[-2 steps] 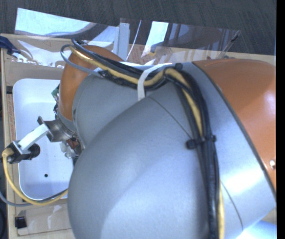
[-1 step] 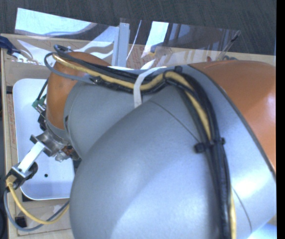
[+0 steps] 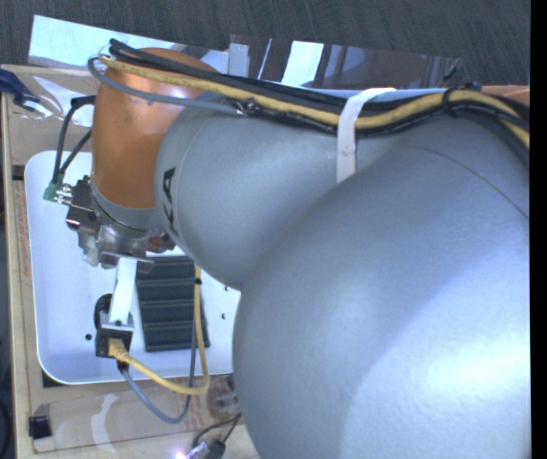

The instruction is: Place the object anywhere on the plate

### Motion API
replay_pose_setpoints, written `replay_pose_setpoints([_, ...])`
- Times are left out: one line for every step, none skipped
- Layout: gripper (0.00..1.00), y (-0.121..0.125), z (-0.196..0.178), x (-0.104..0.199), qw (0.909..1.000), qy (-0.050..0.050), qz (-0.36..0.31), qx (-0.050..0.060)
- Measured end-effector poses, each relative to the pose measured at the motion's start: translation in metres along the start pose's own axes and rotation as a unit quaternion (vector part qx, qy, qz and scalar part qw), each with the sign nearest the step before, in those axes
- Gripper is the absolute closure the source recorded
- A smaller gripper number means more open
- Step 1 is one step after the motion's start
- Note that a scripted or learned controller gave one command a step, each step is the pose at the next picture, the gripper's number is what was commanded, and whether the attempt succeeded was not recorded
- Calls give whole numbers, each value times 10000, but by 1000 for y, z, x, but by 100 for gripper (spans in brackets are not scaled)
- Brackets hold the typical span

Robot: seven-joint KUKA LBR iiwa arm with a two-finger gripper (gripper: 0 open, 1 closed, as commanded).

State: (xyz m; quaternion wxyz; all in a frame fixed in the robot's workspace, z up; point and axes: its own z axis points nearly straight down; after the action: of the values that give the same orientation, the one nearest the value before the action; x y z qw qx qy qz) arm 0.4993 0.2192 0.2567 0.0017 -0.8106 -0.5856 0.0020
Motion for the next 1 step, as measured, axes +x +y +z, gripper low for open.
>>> replay_pose_setpoints([100, -23, 94, -9, 9619, -17, 2735, 18])
